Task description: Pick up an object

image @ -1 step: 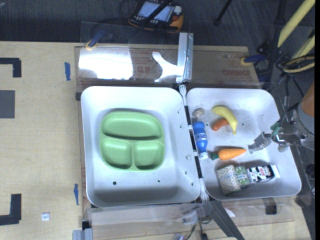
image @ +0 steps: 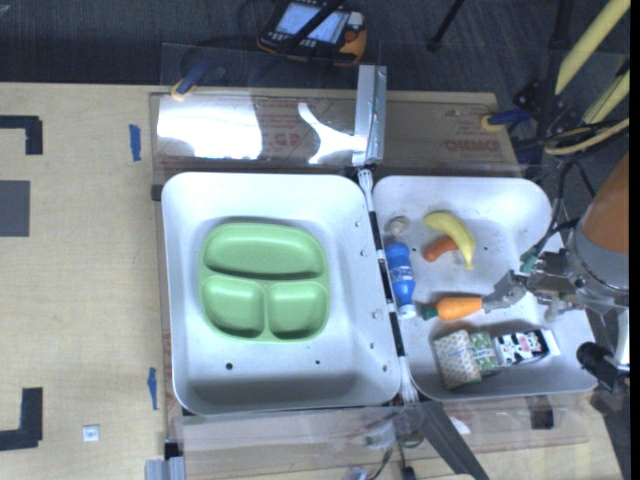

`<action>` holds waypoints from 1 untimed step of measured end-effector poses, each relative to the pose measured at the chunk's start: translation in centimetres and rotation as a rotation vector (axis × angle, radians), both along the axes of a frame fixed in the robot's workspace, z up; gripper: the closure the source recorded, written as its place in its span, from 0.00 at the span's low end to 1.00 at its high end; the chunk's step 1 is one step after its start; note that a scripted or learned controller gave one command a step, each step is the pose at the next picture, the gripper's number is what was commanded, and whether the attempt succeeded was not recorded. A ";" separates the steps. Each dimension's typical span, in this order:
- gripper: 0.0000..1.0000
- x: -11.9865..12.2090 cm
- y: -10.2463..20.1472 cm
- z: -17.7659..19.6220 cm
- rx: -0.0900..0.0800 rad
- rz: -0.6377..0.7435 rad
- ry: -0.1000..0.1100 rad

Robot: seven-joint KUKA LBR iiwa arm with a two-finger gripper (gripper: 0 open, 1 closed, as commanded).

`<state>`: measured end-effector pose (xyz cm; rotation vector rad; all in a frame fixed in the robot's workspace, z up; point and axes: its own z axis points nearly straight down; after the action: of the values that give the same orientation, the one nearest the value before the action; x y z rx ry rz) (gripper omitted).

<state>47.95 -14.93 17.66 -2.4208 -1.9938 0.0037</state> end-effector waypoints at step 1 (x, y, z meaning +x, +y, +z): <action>0.00 9.3 3.1 -2.7 -0.003 -0.101 -0.002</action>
<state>57.21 -11.84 14.98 -2.5209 -1.8718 0.0039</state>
